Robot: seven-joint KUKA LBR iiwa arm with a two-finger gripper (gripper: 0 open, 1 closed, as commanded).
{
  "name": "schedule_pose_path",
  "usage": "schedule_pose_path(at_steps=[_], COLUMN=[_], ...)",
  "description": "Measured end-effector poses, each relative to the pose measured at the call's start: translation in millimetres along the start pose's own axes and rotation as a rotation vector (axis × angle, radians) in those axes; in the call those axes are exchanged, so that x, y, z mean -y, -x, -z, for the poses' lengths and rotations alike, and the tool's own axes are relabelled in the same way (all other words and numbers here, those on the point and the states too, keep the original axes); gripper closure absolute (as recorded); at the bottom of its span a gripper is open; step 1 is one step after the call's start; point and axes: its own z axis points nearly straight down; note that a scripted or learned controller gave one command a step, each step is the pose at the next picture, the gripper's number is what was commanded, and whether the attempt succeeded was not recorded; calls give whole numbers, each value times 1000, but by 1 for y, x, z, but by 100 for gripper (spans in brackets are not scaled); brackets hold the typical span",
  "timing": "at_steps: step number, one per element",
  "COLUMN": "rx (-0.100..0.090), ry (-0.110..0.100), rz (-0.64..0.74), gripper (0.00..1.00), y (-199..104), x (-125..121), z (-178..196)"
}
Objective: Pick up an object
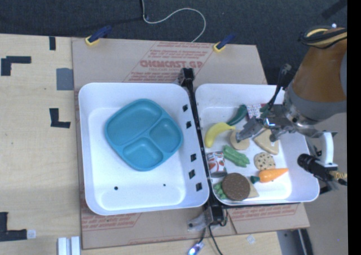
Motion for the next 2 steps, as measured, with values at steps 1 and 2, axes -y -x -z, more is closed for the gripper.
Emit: schedule_pose_path(at_steps=[1, 2], rx=[-2, -1], ry=[-6, -3], rz=[1, 0], gripper=[0, 100], y=[-49, -47], x=[33, 32], z=[-36, -25])
